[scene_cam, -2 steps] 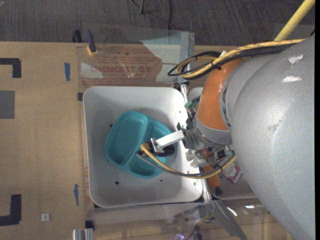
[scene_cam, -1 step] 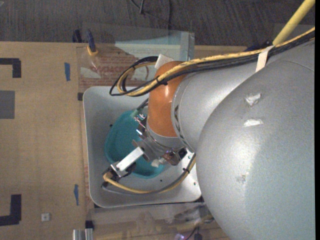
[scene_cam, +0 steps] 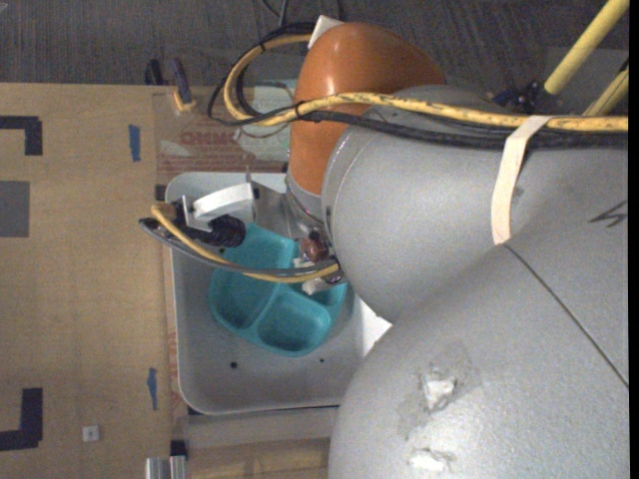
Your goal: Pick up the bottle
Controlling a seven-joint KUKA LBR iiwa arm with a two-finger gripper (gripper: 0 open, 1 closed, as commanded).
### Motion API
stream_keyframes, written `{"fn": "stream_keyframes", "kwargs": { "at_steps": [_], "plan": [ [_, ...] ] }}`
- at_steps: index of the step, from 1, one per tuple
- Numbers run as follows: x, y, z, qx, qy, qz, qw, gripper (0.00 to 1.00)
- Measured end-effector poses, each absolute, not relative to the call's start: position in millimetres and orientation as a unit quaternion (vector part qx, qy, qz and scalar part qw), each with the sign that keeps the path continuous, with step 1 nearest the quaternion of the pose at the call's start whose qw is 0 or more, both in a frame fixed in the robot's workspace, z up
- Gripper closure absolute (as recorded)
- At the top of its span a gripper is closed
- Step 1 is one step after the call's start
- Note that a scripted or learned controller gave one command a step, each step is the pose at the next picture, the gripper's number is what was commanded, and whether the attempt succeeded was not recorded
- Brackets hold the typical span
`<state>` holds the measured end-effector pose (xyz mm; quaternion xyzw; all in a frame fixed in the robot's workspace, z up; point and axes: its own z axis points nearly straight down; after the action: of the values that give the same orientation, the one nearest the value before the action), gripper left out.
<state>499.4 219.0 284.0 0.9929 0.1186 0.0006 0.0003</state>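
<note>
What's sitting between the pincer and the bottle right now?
Cannot tell from this view: the grey arm covers most of the white bin, hiding the bottle and pincer. A teal divided dish lies in the bin below the wrist and may crowd the approach.

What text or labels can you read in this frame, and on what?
None is readable.
Red print on the cardboard behind the bin: too blurred to read.
Dark mark on the grey arm: not legible as a word.
Black corner marks on the bench: shapes, not text.
</note>
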Motion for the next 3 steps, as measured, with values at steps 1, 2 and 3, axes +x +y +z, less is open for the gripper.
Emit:
{"fn": "stream_keyframes", "kwargs": {
  "at_steps": [1,2,3],
  "plan": [
    [563.0,224,305,0.994,0.108,0.0008,0.000,1.00],
    [538.8,174,220,0.994,0.111,-0.0031,0.000,1.00],
    [566.5,215,190,0.990,0.144,-0.0006,0.000,1.00]
  ]
}}
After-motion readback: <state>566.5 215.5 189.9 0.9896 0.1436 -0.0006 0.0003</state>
